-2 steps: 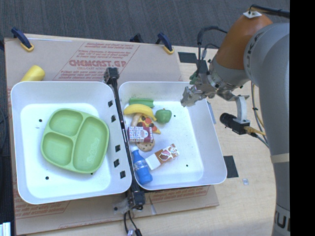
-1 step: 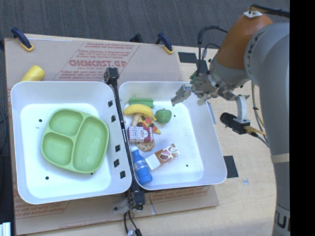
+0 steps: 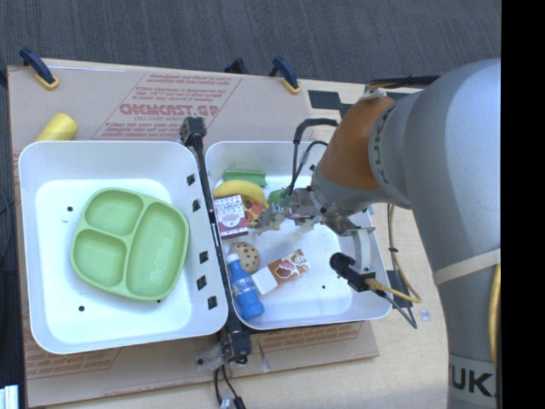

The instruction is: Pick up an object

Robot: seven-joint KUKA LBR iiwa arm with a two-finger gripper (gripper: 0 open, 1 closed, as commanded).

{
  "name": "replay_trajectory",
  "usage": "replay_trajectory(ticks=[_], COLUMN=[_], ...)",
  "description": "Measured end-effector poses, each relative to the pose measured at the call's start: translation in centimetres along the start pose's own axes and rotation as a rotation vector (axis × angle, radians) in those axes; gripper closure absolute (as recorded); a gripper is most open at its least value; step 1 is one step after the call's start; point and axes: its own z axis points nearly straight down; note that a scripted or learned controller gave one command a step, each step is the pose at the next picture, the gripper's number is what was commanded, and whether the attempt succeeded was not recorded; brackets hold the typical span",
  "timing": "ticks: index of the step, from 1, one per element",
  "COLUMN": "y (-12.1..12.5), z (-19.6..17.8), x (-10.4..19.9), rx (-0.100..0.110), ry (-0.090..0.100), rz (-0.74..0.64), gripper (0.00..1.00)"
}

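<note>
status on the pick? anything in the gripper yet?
Done: the arm is over the right bin, with the gripper down among the items near the banana and small red box. In hand: nothing visibly held; the fingers are hard to make out. Left: grasp and lift. The blue bottle, cookie and green plate lie untouched.

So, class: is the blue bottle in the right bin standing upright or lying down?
Lying down: the blue bottle rests lengthwise on the right bin floor, beside the cookie.
</note>
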Motion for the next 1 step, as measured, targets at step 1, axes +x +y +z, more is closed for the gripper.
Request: replay_trajectory(ticks=[1], y=[6.68], z=[-0.15], x=[-4.14], rx=[-0.005], ry=[-0.001], rz=[0.0], gripper=[0.0])
